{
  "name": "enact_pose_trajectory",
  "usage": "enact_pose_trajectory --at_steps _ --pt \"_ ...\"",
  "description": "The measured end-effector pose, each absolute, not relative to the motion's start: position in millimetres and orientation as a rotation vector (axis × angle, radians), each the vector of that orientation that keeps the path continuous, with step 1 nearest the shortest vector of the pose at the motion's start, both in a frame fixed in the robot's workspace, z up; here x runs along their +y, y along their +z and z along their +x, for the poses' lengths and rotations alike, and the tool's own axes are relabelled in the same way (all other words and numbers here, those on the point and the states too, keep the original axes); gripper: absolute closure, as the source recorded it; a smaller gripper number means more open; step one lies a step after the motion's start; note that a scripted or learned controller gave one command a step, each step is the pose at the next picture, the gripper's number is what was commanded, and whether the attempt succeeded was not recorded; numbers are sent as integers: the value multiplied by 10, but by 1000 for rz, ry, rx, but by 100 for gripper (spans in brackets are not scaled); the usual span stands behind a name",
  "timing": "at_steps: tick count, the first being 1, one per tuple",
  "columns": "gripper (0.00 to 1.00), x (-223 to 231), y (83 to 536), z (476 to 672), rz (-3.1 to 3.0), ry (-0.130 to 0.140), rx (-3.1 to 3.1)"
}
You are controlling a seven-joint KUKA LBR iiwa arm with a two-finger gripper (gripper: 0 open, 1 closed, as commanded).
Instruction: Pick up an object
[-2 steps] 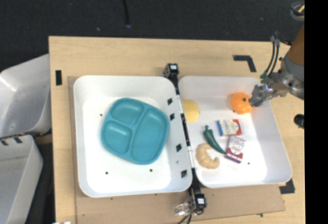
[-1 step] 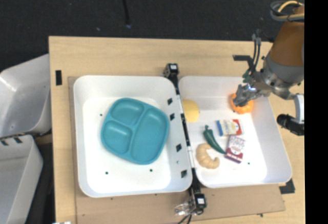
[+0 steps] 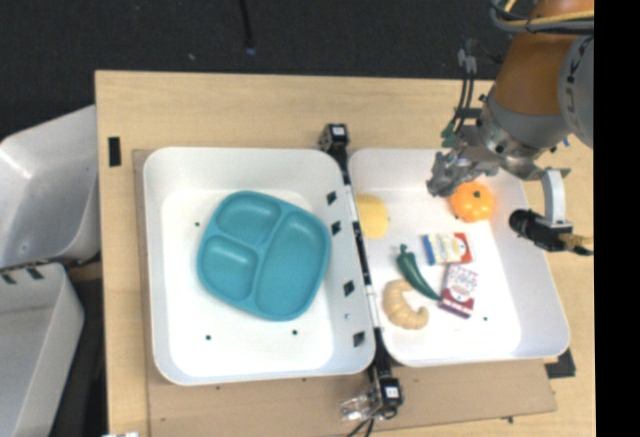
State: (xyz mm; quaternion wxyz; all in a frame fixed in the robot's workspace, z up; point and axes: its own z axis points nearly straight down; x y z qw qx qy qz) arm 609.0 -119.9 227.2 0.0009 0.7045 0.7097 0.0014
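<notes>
Because your gripper (image 3: 447, 177) hung just beside the round orange fruit (image 3: 472, 202), it could have rolled away; I couldn't tell its opening.

Arm (image 3: 540, 75) at upper right of frame: fat rounded orange segment, grey casing along its right side. Yellow and black cables (image 3: 520, 0) loop over the top. Below the orange, a grey wrist ring, then a dark grey metal gripper (image 3: 452, 175) with blocky, cluttered parts. Thin dark rod or wire stands up along the left. White bracket and black cylinder stick out at the lower right.
</notes>
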Motion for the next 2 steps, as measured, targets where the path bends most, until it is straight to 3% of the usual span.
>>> enact_pose_trajectory --at_steps 2 --pt "100 -220 2184 6373 2213 4 2228"
